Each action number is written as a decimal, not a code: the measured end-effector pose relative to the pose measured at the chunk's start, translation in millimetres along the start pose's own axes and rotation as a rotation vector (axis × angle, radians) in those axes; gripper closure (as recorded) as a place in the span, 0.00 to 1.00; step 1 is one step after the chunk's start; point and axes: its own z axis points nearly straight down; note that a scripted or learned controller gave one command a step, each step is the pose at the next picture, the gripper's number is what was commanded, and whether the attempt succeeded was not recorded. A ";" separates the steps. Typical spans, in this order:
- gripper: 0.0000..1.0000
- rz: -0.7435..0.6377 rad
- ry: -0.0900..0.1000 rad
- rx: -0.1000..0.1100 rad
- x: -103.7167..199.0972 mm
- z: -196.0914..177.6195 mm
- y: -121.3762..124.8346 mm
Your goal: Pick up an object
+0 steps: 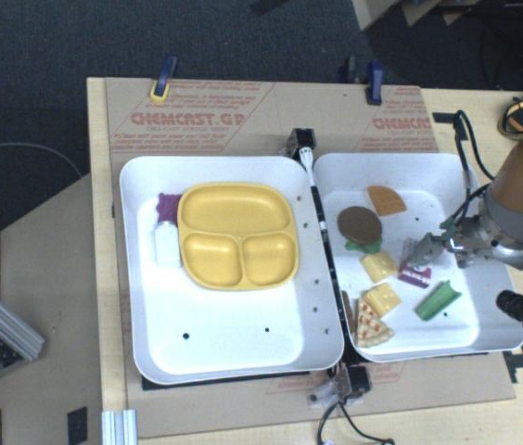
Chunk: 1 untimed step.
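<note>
The claw (421, 251) hangs low in the right bin (428, 167); whether it grips cannot be told; a purple piece (415, 275) lies just under it, a green piece (438, 300) beside, yellow cheese blocks (378, 267) leftward; the yellow tray (237, 234) sits well left.

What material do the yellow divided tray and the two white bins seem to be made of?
The yellow divided tray looks like molded plastic with a smooth, slightly matte finish: uniform color, rounded compartment edges. The left white bin and the right white bin appear to be thin formed plastic, somewhat glossy, with rounded corners and soft light reflections. Exact material cannot be confirmed.
</note>
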 end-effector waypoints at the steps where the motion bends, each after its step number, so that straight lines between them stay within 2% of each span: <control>1: 0.00 0.000 0.002 -0.007 1.0 28.3 2.5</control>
